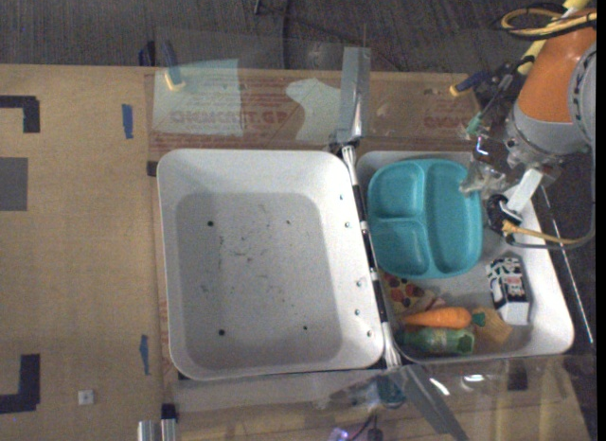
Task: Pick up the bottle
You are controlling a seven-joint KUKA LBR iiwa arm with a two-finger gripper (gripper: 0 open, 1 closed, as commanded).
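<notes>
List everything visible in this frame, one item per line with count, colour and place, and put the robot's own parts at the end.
left bin: one, white, centre of the bench.
right bin: one, white, beside the left bin, holding all the loose items.
divided tray: one, teal, far half of the right bin.
bottle: one, green, lying along the near wall of the right bin.
carrot: one, orange, lying just above the bottle.
carton: one, white with dark print, right side of the right bin.
tan item: one, brownish, right of the carrot; too small to identify.
bench: one, light wood with blue tape pieces.
arm: one, grey with an orange band, upper right.
gripper: one, above the tray's right edge.
</notes>
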